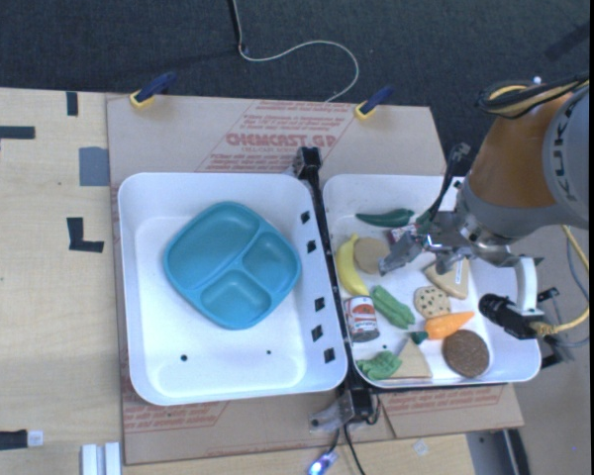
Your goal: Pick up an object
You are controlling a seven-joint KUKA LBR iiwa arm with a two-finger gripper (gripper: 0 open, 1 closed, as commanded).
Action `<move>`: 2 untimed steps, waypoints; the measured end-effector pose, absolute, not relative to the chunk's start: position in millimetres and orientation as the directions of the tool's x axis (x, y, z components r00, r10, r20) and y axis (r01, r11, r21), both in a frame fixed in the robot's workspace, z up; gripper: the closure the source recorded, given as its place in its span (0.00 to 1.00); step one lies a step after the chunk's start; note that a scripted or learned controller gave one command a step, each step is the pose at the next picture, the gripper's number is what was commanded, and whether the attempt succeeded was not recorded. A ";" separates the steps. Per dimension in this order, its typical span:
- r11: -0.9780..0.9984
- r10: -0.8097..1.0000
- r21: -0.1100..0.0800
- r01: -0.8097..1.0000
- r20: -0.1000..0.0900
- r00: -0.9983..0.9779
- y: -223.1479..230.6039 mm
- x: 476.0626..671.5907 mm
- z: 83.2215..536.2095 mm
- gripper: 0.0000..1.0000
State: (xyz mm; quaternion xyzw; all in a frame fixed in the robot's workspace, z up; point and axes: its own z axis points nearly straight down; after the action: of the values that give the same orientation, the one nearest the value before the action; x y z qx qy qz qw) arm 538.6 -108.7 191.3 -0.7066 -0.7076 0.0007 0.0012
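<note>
My gripper (423, 248) hangs over the middle of the right bin (495, 188), its grey fingers (404, 249) spread apart with nothing between them. Just left of the fingertips lie a tan round piece (369, 254) and a yellow banana (349, 267). A dark green pepper (384, 217) lies behind them. In front are a green pickle (392, 306), a spotted cookie (431, 300), a tan wedge (448, 279), an orange carrot (447, 325), a brown round patty (466, 352), a small can (362, 318) and a sandwich slice with a green leaf (396, 364).
The left bin (139, 265) holds a blue sectioned plate (232, 263). A black divider (321, 255) runs between the two bins. Both stand on cardboard (188, 132) held by clamps. The arm's orange band (520, 161) looms over the right bin's far right side.
</note>
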 end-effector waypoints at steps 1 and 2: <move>0.005 1.000 0.001 1.000 0.002 -0.005 -61.0 502.5 250.8 0.00; 0.010 1.000 0.006 1.000 0.002 -0.010 3.7 483.6 331.5 0.00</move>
State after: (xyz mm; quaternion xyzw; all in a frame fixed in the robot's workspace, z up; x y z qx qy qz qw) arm 483.6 3.7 331.5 -0.7036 -0.7106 -0.0028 -0.0014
